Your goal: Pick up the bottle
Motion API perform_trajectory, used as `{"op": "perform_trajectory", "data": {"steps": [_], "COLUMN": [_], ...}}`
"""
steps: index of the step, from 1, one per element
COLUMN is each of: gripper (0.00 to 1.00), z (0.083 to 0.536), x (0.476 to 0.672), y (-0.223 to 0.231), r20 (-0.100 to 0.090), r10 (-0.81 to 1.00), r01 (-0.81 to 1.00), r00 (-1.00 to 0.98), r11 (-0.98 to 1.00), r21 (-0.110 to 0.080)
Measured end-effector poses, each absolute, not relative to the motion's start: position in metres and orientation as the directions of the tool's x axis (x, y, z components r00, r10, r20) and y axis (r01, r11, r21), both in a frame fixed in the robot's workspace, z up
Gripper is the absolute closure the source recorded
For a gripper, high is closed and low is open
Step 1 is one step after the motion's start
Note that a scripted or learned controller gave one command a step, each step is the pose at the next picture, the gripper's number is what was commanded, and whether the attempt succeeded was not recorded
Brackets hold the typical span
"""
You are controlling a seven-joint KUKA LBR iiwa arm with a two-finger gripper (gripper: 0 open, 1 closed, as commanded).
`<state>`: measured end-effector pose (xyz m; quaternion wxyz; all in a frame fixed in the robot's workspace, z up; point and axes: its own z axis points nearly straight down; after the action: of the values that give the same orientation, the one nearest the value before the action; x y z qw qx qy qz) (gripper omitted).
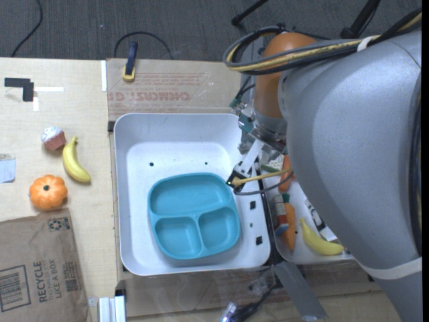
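Wooden bench [60, 247] bears two bins; tool [249, 170], at the blue tray's [194, 217] two o'clock, grip cannot be told.

Single fixed camera above the bench [53, 247], looking down at a slant on both white bins [127, 200]; arm [355, 146] enters from the right.

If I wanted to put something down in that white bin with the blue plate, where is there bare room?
In the left bin, bare floor lies behind the blue divided plate, toward the far wall, plus a strip along the left wall. It is crowded at the right rim, where the gripper hangs. The right bin holds a banana and a carrot.
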<state>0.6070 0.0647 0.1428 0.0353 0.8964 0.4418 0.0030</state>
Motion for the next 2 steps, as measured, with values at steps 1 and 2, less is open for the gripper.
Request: {"op": "perform_trajectory", "data": {"steps": [1, 2], "gripper": [1.0, 1.0], "z": [0.154, 0.261], "x": [0.608, 0.58], "y": [0.063, 0.158], "r20": [-0.028, -0.004], "r10": [0.793, 0.826], "r01": [0.793, 0.826], "r00": [0.608, 0.563], "r11": [-0.605, -0.563], "r21": [0.068, -0.001]}}
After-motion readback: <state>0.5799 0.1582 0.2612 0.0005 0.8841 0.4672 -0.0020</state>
